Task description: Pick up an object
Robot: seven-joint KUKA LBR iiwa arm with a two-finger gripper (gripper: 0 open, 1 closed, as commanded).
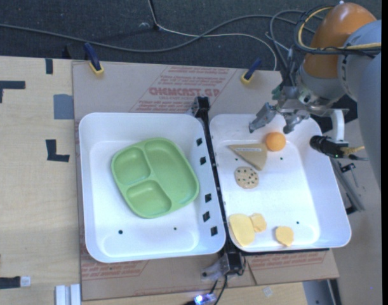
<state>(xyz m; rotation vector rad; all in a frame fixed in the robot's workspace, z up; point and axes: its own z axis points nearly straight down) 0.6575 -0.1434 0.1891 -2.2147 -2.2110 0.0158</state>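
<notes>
A brown cardboard sheet (174,91) covers the bench, and two shallow white plastic bins sit on it side by side, the left bin (95,189) and the right bin (321,202) touching along a black central divider. The grey arm with its orange band (336,33) reaches in from the right, above the right bin's far corner. A light green plastic tray with three compartments (154,176) lies tilted in the middle of the left bin. The two-finger gripper (277,121) hangs over the far end of the right bin with its fingers spread apart and nothing between them. In the right bin, a tan wedge-shaped piece (251,154) lies near the far end, and a small orange ball (275,142) rests just beside it, directly below the gripper. A round brown cookie with dark chips (246,178) lies just in front of the wedge. Near the front edge lie three yellow pieces (242,229), well apart from the ball.
</notes>
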